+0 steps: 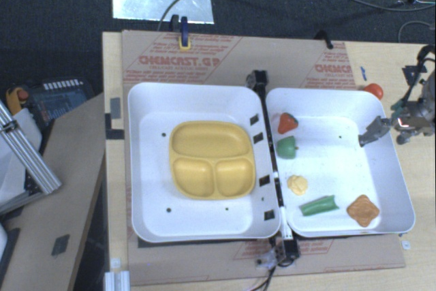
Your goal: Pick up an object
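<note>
Pincer (373, 131) hangs over right bin's (392, 177) right wall; can't tell if open or closed. Nearest pick: orange cracker-like toy (363, 210), down-left of it. Green bean pod (319, 204) lies crosswise beyond.

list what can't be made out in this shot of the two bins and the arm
- Arm: cut off by the camera view's right edge.
- Gripper: small and dark at the right bin; finger state unreadable.
- Red object: partly hidden behind the bin's far corner.
- Orange-brown item: too small to identify.
</note>
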`<move>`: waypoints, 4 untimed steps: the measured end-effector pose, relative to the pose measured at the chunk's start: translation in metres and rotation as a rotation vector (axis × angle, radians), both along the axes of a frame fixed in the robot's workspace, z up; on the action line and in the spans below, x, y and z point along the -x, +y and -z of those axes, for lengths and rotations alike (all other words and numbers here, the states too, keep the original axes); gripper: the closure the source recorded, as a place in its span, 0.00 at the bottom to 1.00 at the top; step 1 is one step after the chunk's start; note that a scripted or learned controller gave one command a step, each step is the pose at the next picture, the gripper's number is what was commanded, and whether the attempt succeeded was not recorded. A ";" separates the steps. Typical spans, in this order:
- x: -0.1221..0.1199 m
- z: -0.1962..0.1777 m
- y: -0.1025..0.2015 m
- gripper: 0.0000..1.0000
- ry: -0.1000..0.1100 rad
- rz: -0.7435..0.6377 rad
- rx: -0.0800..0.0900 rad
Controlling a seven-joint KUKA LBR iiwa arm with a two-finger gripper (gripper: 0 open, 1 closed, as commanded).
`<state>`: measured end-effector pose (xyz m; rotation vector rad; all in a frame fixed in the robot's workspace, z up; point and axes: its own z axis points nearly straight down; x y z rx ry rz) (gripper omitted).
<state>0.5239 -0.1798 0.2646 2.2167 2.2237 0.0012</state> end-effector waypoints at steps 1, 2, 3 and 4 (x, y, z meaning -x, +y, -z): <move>-0.006 0.050 0.009 0.00 0.004 0.000 -0.001; -0.002 0.095 0.003 0.00 0.003 0.002 -0.001; -0.007 0.138 -0.002 0.00 0.003 0.002 -0.001; -0.008 0.125 -0.002 1.00 -0.002 0.002 0.001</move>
